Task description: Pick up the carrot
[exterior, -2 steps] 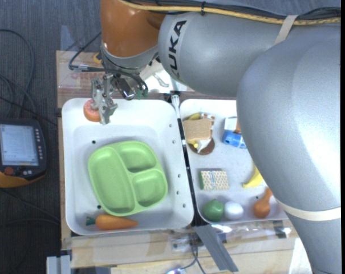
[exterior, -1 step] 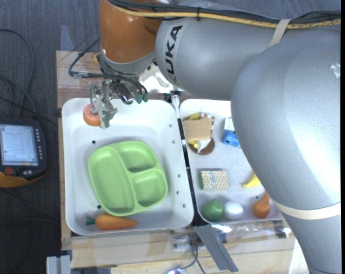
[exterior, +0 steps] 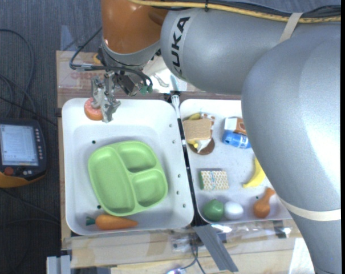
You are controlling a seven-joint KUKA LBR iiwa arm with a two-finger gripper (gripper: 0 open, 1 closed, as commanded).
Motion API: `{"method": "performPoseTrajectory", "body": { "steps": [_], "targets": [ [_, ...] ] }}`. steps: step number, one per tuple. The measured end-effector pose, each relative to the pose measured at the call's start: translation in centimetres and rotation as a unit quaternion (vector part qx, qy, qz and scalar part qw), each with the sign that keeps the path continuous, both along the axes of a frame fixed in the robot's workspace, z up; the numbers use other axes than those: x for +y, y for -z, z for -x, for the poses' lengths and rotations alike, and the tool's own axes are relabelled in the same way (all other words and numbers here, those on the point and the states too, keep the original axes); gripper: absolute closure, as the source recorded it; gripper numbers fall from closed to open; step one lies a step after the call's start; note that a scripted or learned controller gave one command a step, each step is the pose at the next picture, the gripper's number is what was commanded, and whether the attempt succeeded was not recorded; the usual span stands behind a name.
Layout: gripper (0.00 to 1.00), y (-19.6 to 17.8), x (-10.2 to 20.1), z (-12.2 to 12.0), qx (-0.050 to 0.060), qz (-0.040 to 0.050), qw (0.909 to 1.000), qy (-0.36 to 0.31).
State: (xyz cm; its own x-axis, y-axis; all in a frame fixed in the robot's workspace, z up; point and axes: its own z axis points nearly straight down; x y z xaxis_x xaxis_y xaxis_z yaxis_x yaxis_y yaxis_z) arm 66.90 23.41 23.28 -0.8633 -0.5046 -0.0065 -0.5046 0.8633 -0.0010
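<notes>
**Grey arm over the far corner, carrot at the near edge**

Grey and bulky, the arm (exterior: 286, 96) covered most of the upper and right part of the view, its orange band (exterior: 126, 16) sitting above the wrist. Two white bins lay below it side by side. The left bin (exterior: 75, 136) held a green divided plate (exterior: 128, 177), tilted slightly, with three compartments. The right bin (exterior: 232, 164) held a scatter of smaller things: a brown sandwich-like piece (exterior: 198, 131), a blue and white carton (exterior: 236, 137), a banana (exterior: 254, 176) partly under the arm, a patterned square block (exterior: 214, 180), a green ball (exterior: 214, 210) and a white egg-like piece (exterior: 234, 210). The carrot (exterior: 112, 222) lay on its side along the near wall of the left bin, just beside the plate's near edge. The gripper (exterior: 106, 104) hung at that bin's far left corner, well apart from the carrot, its fingers next to a pink and orange round item (exterior: 93, 111). Whether its jaws were parted or closed I cannot tell.
</notes>
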Motion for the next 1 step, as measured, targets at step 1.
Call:
{"method": "performPoseTrajectory", "body": {
  "steps": [1],
  "targets": [
    [1.0, 2.82, -0.01, 0.09, 0.002, 0.0005, 0.988, -0.155]
  ]
}}
